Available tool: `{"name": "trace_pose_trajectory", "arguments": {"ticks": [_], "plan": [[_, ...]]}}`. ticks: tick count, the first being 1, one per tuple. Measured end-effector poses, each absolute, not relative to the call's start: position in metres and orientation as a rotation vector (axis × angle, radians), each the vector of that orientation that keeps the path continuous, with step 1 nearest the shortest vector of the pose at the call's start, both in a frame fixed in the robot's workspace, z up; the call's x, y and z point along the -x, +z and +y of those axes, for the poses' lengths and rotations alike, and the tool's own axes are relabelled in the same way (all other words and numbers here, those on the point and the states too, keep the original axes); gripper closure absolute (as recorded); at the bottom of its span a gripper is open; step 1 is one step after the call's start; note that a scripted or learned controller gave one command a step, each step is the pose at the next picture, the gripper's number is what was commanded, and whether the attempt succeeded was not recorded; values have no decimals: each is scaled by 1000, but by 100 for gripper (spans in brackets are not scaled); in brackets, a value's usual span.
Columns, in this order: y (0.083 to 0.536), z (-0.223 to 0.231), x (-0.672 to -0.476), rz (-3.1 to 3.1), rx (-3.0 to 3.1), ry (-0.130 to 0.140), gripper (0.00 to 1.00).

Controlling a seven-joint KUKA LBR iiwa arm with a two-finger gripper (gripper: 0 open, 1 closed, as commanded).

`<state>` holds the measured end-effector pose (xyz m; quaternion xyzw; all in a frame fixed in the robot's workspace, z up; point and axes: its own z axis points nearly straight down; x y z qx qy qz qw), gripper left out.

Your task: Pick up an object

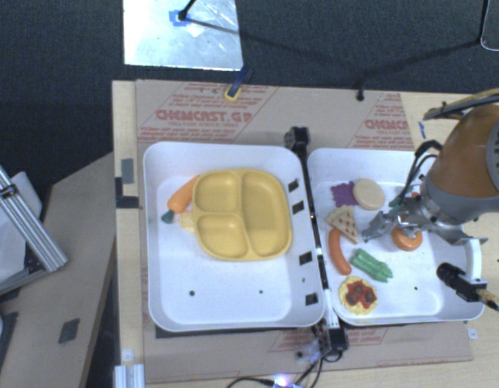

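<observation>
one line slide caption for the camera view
Arm's claw low in the right bin by an orange toy; yellow plate in left bin.

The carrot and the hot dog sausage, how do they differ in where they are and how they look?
The carrot lies in the left bin, tucked against the yellow divided plate; the sausage lies in the right bin, beside the pizza slice. The carrot tapers and has a green end; the sausage is evenly thick with rounded ends. The carrot slants; the sausage runs nearly upright in the view. Both are orange-toned, elongated toy foods.
</observation>
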<state>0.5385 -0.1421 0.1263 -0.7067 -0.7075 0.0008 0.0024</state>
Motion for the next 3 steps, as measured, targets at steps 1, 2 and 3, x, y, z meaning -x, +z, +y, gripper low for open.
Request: {"name": "trace_pose_trajectory", "arguments": {"ticks": [1,2,3], "plan": [[98,-143,-541,-2226,2225,-6,0],[107,-143,-541,-2226,2225,-6,100],[169,-150,-543,-2229,2223,-6,100]]}}
